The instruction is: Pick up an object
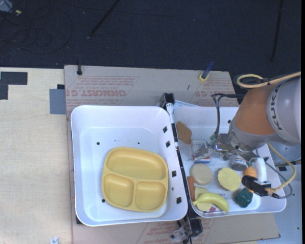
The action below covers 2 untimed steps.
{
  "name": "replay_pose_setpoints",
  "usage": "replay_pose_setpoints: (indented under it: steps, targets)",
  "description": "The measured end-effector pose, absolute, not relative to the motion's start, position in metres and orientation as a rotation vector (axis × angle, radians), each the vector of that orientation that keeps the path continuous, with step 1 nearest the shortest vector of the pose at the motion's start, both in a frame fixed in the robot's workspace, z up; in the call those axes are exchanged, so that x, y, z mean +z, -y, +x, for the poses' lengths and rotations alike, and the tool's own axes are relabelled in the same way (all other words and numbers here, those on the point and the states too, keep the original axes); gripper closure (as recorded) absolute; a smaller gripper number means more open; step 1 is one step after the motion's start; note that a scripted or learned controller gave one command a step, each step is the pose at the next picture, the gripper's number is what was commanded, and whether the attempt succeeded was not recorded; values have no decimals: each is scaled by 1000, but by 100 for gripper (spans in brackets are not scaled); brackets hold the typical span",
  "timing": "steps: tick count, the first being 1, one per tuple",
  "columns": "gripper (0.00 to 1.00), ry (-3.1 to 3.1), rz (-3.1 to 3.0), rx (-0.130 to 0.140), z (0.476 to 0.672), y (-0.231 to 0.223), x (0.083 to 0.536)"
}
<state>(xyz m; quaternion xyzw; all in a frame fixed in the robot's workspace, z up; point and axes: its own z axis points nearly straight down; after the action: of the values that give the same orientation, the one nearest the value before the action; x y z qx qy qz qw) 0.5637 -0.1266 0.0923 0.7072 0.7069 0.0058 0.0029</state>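
Claw (pixel 216 147): low in the right bin (pixel 279 206); grip state I cannot tell
Nearest: biscuit (pixel 202 175); banana (pixel 212 201)
Advice: centre over one item; avoid crowding neighbours

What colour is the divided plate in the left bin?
Pale yellow all over; the three-compartment plastic plate shows plainly in the overhead camera view.

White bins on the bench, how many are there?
2. The left bin holds a yellow divided tray. The right bin holds small toy foods, among them a banana; the arm covers part of it.
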Motion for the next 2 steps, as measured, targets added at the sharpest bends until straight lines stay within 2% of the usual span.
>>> replay_pose_setpoints:
  steps: [1,2]
  targets:
    - [0,-2221,2224,1,537,100,86]
    - [0,-2222,2225,-2,586,87,86]
